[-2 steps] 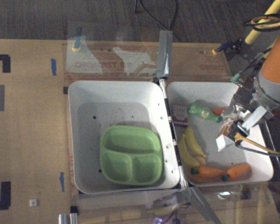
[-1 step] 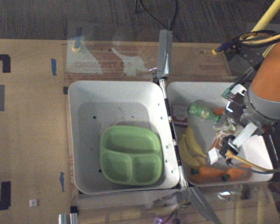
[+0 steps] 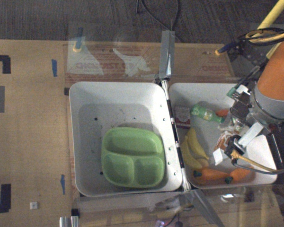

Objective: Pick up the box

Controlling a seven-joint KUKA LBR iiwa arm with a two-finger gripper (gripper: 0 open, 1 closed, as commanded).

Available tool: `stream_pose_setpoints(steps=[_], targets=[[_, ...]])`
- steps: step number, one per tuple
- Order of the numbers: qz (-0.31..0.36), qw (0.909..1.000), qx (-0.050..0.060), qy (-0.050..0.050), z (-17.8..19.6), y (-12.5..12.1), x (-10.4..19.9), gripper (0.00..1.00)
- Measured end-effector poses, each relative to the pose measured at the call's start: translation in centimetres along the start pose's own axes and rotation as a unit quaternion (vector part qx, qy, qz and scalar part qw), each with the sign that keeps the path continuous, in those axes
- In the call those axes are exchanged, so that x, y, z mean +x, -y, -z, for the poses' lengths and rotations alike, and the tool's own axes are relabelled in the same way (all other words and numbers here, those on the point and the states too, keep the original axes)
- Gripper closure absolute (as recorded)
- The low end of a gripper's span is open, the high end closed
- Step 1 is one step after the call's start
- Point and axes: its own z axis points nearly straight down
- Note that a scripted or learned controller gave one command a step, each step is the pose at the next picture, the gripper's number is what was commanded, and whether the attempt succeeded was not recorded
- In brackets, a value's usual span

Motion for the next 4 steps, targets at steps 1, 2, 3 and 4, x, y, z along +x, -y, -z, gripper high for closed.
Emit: stream_pose_setpoints(steps=[1,2,3,4], targets=[[-0.111,0.9938,-0.002,-0.001,2.4,-4.9,-0.2,1.0],[-0.161,0.987,0.0,-0.001,-1.8,-3.9,-2.0,1.0],[-0.21,0.9777,-0.002,-0.001,-1.0,-13.0,-0.9,1.0],[-0.214,0.9769,0.0,-0.001,-3.7,-3.7,-3.5,1.0]])
